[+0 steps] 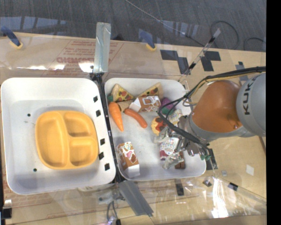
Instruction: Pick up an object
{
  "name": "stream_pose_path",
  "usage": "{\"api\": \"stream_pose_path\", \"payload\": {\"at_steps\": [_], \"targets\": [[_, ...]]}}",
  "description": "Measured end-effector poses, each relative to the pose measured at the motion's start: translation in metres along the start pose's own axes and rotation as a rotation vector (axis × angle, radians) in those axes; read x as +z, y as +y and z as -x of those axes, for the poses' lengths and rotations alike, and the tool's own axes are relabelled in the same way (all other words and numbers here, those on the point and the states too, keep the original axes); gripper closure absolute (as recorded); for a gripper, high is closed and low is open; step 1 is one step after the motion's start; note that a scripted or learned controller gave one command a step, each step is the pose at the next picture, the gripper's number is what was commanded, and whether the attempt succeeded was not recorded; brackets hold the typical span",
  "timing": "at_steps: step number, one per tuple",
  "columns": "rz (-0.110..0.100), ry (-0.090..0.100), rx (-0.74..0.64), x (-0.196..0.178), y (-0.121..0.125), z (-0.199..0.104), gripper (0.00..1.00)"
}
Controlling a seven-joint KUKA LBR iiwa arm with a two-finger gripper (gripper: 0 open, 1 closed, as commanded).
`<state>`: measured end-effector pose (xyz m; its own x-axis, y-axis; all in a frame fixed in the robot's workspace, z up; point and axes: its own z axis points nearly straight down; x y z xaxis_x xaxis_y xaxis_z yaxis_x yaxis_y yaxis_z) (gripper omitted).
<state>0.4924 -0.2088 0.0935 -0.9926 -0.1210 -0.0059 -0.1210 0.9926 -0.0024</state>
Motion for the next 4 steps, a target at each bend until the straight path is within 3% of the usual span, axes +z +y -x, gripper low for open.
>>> {"api": "stream_pose_path", "payload": {"at_steps": [2,3,4], "targets": [[0.003,0.006,0.039,0.001,0.013,-0.007,0.0],[0.002,0.002,0.032,-0.01,0.014,-0.004,1.0],[0.0,-0.005,0.145,-0.128,0.07,0.064,1.0]]}}
